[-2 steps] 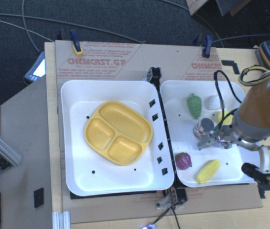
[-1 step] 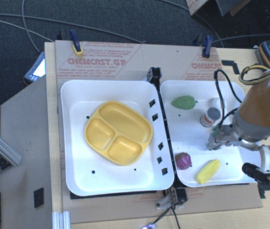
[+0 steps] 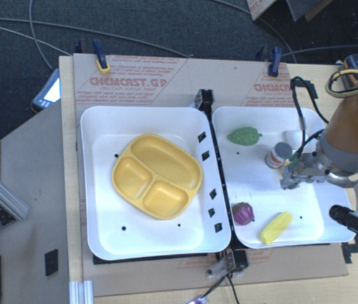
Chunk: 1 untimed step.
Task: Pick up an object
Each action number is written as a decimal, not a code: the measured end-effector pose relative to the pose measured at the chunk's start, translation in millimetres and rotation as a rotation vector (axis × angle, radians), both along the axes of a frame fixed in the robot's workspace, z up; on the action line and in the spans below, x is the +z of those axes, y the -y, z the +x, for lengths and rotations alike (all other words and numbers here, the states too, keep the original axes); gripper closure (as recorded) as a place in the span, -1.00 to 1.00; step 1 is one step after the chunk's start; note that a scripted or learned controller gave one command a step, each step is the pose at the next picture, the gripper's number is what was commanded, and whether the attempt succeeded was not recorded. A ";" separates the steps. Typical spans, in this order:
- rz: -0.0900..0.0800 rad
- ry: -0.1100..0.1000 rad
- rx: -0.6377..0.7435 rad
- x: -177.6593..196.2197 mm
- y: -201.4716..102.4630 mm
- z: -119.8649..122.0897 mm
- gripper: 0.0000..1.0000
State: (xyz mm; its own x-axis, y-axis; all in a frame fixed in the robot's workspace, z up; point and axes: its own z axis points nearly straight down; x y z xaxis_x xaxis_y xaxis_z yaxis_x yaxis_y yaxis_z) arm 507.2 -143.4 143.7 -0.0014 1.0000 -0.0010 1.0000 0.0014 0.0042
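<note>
Nothing lifted yet. Gripper (image 3: 291, 181) low in right bin (image 3: 255, 236), grip state unclear; small can (image 3: 277, 155) just beside, pick remaining.

From my feed, the desk (image 3: 134, 75) carries two white bins. The left bin (image 3: 96, 170) holds a yellow divided plate (image 3: 158, 176). In the right bin (image 3: 255, 163) I see a green leafy piece (image 3: 244, 136), a purple item (image 3: 242, 213), a yellow corn cob (image 3: 275, 227) and a small can (image 3: 277, 155). My tool (image 3: 291, 177) hangs low just beside the can.
</note>
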 end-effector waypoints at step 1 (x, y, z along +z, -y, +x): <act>-0.001 0.003 -0.001 61.4 7.6 -0.4 1.00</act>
State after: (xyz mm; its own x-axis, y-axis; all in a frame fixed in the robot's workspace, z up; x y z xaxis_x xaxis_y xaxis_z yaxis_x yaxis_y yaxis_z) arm 506.9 -151.0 205.1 -0.0006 1.0000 -0.0022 1.0000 0.0007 0.0075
